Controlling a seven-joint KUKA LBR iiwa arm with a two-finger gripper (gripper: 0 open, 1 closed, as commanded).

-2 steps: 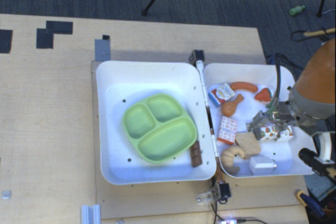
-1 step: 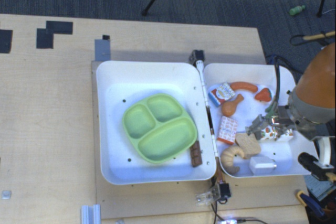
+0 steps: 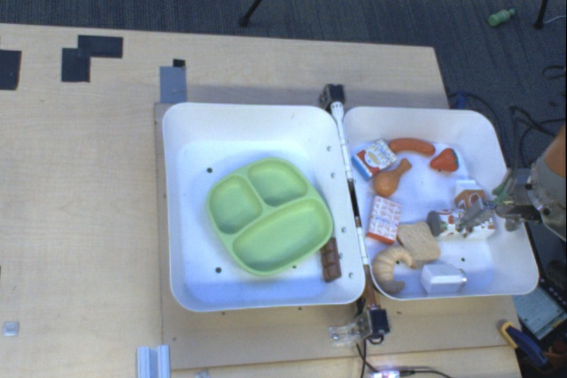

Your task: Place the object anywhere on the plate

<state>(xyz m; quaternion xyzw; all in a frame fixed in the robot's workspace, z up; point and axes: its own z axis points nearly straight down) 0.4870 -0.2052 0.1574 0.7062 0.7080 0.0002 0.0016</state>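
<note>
Plate (image 3: 270,215): light green, three compartments, in left bin (image 3: 186,190).

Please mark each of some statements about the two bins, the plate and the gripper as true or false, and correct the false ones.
1. The green plate lies in the left bin. True.
2. The plate has three compartments. True.
3. A croissant lies on the plate. False: the croissant is in the right bin, near its front edge.
4. The gripper is above the left bin. False: it is over the right bin, at its right side.
5. A brown bar lies in the left bin beside the plate's lower right rim. True.
</note>
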